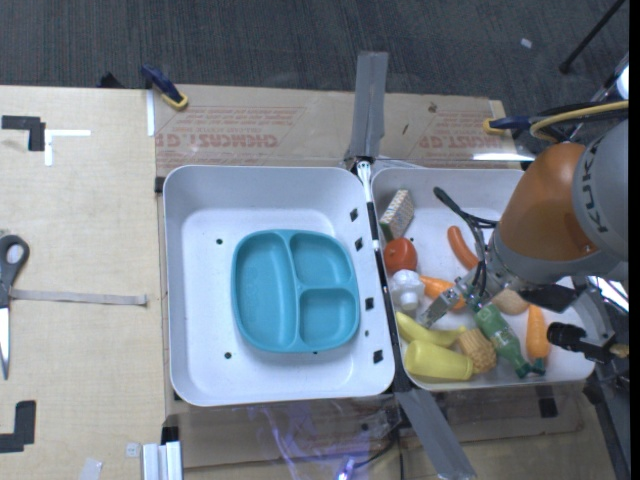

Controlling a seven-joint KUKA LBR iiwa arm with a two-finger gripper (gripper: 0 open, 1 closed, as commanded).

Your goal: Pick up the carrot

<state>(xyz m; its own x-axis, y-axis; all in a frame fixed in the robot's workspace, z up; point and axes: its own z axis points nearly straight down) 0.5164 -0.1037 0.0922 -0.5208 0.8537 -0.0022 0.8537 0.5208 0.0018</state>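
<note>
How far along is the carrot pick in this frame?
Early stage. Done: the arm has reached into the right bin, and the pincer sits low among the toy food. In hand: nothing visibly held; the pincer is beside an orange carrot near the tomato. Left: gripping and lifting it. Another orange piece lies untouched to the right.

The arm runs off the right edge and covers much of the right bin. The gripper is too small to read its fingers. A carrot is partly hidden beneath it. Scissors are cut off at the left edge. The bottle label is unreadable.
</note>
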